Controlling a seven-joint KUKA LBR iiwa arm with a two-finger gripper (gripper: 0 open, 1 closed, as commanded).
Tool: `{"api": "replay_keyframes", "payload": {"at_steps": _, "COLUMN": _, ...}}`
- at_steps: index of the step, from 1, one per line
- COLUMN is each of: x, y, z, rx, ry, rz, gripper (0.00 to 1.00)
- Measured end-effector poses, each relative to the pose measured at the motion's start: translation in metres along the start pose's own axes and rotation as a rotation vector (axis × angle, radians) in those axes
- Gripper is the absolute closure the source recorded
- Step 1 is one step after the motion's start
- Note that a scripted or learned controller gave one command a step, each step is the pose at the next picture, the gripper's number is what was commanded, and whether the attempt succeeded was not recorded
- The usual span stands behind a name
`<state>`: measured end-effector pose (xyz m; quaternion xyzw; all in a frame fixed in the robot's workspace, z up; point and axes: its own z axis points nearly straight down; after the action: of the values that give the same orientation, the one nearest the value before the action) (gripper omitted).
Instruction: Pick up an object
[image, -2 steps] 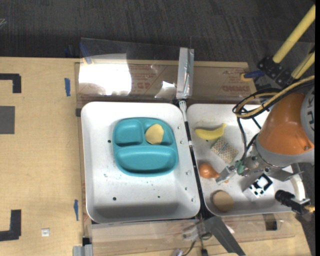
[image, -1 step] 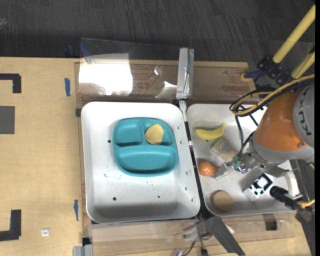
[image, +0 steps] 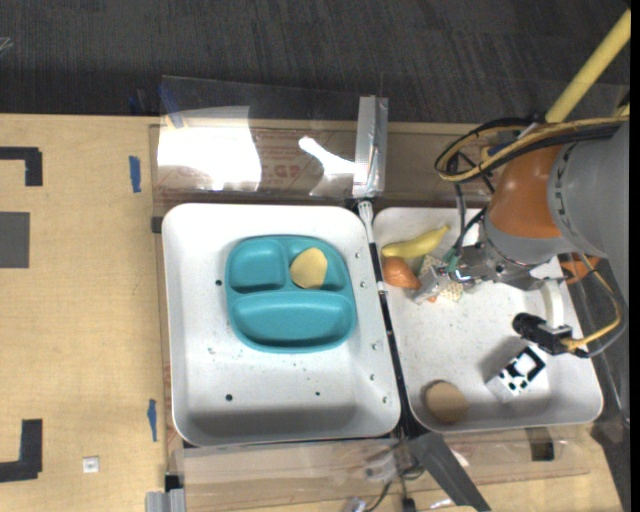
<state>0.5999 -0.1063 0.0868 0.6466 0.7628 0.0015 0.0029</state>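
Banana (image: 417, 243) | right bin (image: 560, 400) | beside pincer (image: 447, 272) | pincer state unclear | no legible writing

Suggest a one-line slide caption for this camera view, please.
The tool works beside a banana in the right bin; a teal tray sits left.

Yellow banana (image: 418, 243) lying flat along right bin's far wall. Orange round fruit (image: 399, 272) just beside it. Tan ball (image: 445, 401) resting near front edge.
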Motion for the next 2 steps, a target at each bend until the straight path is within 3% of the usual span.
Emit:
{"api": "replay_keyframes", "payload": {"at_steps": 1, "x": 0.0002, "y": -0.0004, "z": -0.01, "rx": 0.002, "ry": -0.001, "rz": -0.003, "gripper": 1.0}}
{"api": "replay_keyframes", "payload": {"at_steps": 2, "x": 0.0001, "y": -0.0001, "z": -0.01, "rx": 0.002, "ry": -0.001, "rz": -0.002, "gripper": 0.0}}
